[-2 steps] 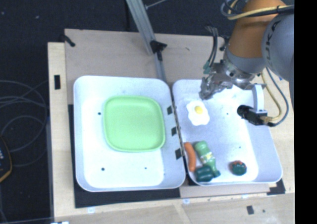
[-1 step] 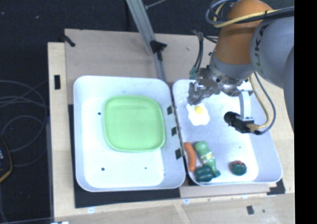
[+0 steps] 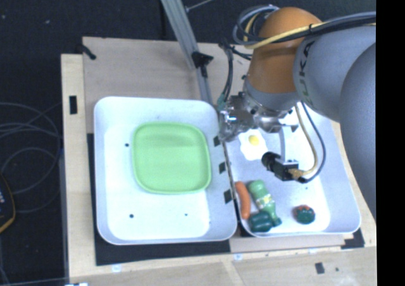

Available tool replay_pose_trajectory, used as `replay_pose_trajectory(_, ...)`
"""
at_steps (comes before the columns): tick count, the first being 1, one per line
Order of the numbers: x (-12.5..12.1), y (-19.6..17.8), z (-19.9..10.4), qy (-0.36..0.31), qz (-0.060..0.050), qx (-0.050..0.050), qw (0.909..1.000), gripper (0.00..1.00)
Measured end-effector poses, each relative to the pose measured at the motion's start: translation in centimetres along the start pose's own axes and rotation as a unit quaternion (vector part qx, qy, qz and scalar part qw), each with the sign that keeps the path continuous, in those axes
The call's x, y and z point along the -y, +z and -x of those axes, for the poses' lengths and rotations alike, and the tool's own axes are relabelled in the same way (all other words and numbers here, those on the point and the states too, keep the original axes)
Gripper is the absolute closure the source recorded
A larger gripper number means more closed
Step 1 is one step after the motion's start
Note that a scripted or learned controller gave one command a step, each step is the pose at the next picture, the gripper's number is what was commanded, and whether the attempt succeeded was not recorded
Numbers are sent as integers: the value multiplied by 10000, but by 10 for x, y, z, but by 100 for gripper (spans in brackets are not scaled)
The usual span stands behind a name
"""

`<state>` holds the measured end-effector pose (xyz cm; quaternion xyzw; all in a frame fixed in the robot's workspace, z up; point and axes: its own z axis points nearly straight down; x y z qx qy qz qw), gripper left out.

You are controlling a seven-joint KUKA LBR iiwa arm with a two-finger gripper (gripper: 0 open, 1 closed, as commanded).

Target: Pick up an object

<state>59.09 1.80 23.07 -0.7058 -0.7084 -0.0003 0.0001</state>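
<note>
So from the overhead camera you've got the counter (image 3: 145, 66) with two shallow white bins side by side. The left bin (image 3: 114, 215) has a light green square plate (image 3: 171, 157) sitting flat in the middle of it. The right bin (image 3: 338, 205) is where the small stuff is: a fried-egg toy (image 3: 252, 145), white with a yellow yolk, near the bin's upper left part, then lower down an orange carrot (image 3: 243, 198) lying right along the divider side, a green bottle-like toy (image 3: 260, 195) just beside it, a dark teal lump (image 3: 261, 221) touching the lower end of that, and a little round green thing with a red spot (image 3: 304, 214) off on its own toward the lower right. The arm's gripper (image 3: 243, 120) hangs low over the upper left of the right bin, just above the egg, and honestly I can't tell if it's spread or closed, the wrist and cables block it.
</note>
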Motion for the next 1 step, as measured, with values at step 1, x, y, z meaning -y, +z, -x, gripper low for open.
replay_pose_trajectory(1, 18, -10, -47, 0, 6, -4, 10000, 100)
